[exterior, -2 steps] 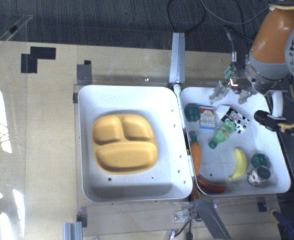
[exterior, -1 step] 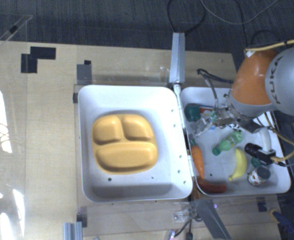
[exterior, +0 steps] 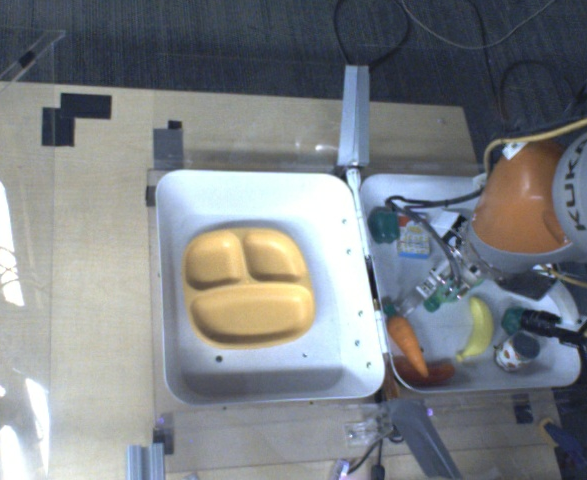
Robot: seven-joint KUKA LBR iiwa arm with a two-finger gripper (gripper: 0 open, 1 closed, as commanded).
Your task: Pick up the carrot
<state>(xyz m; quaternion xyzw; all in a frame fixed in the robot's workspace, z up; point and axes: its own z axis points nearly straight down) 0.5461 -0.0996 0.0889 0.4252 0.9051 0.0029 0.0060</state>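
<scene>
Carrot [exterior: 407, 346] sits by the right bin's [exterior: 565, 372] near-left corner, long axis running along the left wall. The gripper [exterior: 441, 290] hangs just beyond it, toward bin centre; can't tell its opening, sorry.

arm [exterior: 533, 203] comes in from the right, orange band up top, tool [exterior: 435, 293] angled down-left and hanging low

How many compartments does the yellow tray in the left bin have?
3. The yellow tray has two smaller compartments side by side along its far edge and one wide compartment across its near edge. It lies in the left bin.
</scene>
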